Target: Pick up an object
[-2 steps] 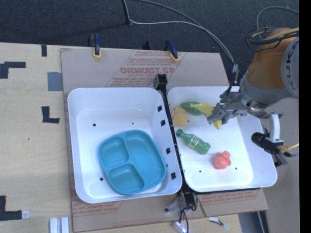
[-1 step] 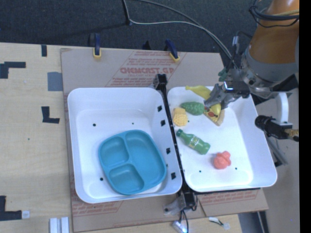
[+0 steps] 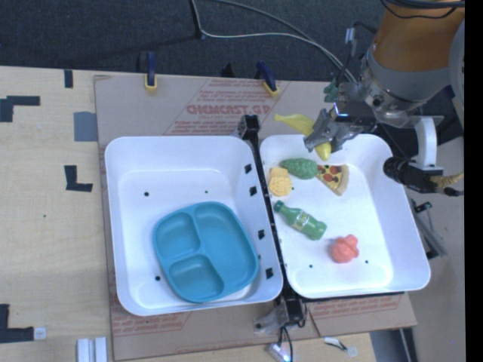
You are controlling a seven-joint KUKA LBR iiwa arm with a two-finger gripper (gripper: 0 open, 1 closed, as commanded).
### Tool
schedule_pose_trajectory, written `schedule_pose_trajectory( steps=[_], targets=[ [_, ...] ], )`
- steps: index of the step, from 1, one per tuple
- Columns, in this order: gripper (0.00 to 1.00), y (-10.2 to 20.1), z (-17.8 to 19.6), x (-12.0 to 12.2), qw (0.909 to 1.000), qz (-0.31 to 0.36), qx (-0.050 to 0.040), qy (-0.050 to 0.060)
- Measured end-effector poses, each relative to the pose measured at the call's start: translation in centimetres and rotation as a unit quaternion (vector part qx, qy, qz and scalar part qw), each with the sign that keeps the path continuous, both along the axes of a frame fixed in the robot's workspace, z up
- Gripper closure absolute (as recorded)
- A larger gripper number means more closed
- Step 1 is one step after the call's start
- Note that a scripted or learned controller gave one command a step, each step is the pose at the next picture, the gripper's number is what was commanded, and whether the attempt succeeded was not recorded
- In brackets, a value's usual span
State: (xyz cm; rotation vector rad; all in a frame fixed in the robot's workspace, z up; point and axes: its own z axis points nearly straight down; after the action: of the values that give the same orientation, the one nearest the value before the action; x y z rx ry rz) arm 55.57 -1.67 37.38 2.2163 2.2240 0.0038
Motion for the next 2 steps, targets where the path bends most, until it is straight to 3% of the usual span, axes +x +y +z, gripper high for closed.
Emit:
schedule_pose_trajectory(
  steps=[1, 2],
  targets=[
    [1.0, 4.1, 7.1, 3.7, 1.0, 0.0, 0.0001, -0.001],
    [1.0, 4.8, -0.1, 8.0, 1.0, -0.001, -0.0009, 0.005]
  ],
)
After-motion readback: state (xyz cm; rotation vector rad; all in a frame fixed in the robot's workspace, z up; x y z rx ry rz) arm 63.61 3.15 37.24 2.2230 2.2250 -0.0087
